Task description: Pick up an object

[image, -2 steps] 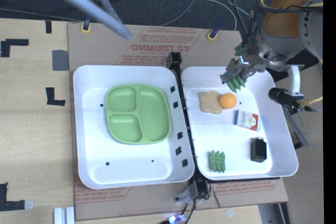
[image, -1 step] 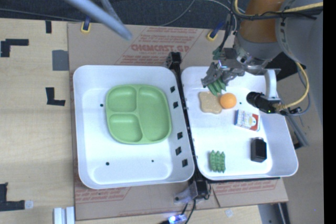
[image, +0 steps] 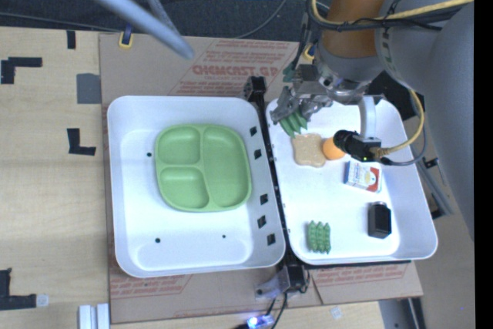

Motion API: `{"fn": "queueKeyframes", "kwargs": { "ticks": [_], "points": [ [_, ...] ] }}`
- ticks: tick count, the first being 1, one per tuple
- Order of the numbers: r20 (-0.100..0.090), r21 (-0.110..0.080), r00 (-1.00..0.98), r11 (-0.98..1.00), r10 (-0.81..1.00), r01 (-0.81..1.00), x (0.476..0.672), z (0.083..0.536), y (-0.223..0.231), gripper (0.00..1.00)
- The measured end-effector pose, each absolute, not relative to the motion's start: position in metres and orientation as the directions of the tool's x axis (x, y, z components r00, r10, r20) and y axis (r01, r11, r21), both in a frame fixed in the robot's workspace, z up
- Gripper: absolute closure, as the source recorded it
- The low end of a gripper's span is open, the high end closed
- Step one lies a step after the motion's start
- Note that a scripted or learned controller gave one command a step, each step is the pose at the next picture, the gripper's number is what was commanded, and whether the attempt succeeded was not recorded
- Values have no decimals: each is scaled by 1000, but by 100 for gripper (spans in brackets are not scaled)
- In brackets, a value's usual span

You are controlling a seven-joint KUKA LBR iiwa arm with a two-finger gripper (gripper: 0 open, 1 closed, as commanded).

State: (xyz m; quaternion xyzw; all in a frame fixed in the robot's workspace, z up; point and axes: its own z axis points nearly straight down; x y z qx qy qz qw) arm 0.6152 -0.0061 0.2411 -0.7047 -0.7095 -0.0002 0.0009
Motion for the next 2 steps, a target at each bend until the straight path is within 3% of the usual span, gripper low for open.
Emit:
{"fn": "queueKeyframes", "kwargs": {
  "ticks": [2],
  "points": [
    [1, -2, -7, 7, 1000, 1000, 626, 240, 100, 100]
  ]
}}
